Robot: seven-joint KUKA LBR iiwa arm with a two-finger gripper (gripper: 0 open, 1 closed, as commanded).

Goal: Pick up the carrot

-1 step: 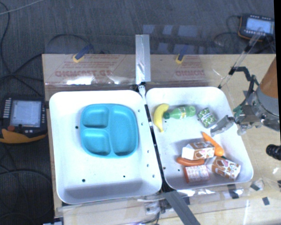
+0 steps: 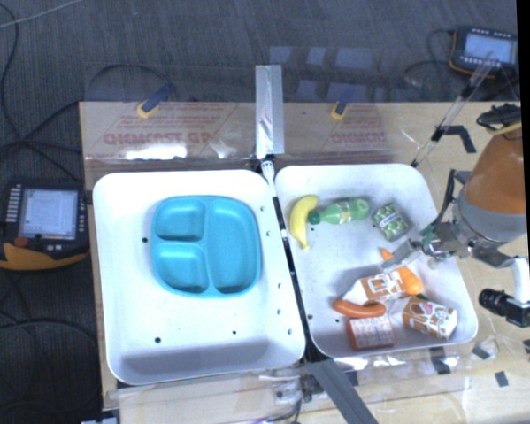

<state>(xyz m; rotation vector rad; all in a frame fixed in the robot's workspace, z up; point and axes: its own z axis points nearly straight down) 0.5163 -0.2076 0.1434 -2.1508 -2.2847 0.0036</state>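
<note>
Jaw state could not be determined: the gripper point(image 2: 419, 245) sat low over the right bin point(image 2: 352, 177), and its tip was too small and blurred against the white floor to read.

The carrot point(image 2: 407, 278) appeared to be the orange item lying just beside and below the gripper tip, partly under a small printed carton point(image 2: 384, 287). This identification was a judgement; the orange shape was largely covered and its outline was unclear.

Surrounding items in the same bin:
- a red sausage point(image 2: 359, 308), touching the carton's lower left edge;
- a brown box point(image 2: 371, 333) below the sausage;
- a juice carton point(image 2: 429, 319) at the lower right;
- a green packet point(image 2: 389, 220), a green bottle point(image 2: 340, 212) and a banana point(image 2: 300, 220) along the upper part.

The left bin point(image 2: 130, 347) held a blue divided plate point(image 2: 205, 245), well apart from the work area.

Probable faults from this position:
1. Wrong item gripped. The carton overlapped the carrot, so a descent slightly to the left would likely close on the carton instead.
2. Glancing contact. A tapered, rounded carrot could roll or slip out under an off-centre pinch.
3. Disturbed clutter. Pushing the carton could shift the sausage and bury the carrot further.
4. Wall contact. The arm point(image 2: 499, 190) stood near the bin's right rim, leaving little room for correction.
</note>
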